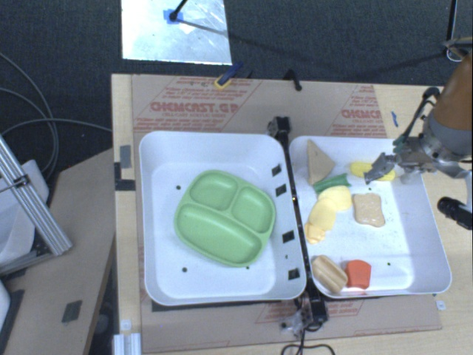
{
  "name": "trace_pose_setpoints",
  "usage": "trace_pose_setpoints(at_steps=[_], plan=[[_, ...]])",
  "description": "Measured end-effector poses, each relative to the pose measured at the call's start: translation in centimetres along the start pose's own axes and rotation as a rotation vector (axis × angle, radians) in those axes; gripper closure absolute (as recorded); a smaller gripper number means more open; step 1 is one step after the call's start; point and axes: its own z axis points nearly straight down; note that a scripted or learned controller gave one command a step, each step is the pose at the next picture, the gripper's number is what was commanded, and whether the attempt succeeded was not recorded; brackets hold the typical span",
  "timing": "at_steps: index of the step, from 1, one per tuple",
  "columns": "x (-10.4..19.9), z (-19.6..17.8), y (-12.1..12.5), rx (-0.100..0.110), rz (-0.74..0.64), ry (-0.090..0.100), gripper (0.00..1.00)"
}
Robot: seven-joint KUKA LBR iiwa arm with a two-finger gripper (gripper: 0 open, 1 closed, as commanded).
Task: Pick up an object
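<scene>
Gripper (382,170) low over the right bin (425,231), near its far right part; whether its jaws are open or closed cannot be told. A small yellow piece (360,169) lies just left of the tips, apparently touching. The tan slab (368,210) sits just nearer the camera; the green divided plate (224,217) lies in the left bin (166,165).

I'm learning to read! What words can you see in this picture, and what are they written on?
"CHEMCAST GP" in red, upside down, on the brown cardboard sheet behind the left bin.
The same red print, partly readable, on the cardboard behind the right bin.
More red print on the cardboard's front edge is too small to read.
</scene>
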Motion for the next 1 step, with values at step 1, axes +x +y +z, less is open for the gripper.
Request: trace_pose_setpoints(at_steps=[1], plan=[[-2.35,10.68,-8.75,0.004,0.001,0.006,0.0]])
